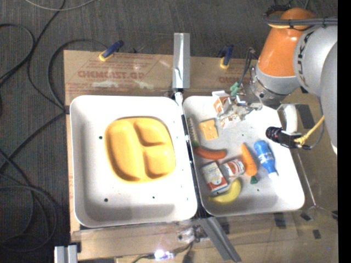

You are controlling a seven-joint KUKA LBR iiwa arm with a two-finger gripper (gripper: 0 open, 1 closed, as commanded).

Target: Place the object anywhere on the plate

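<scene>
A: Left bin [82,163] — yellow divided plate [141,148] sits mid-bin, nothing on it.
B: Right bin [285,196]?
A: Banana [227,193], sausage [209,153], carrot [249,160], blue bottle [265,158], small carton [214,178].
B: Gripper [233,106]?
A: Over the far left corner, at a white-and-orange carton [221,101] — possibly touching. Jaw state: cannot tell.

Two blue clamps [111,50] pin brown cardboard [126,75] under the white bins [82,163]; black cables [27,92] trail over grey carpet [33,32].
</scene>
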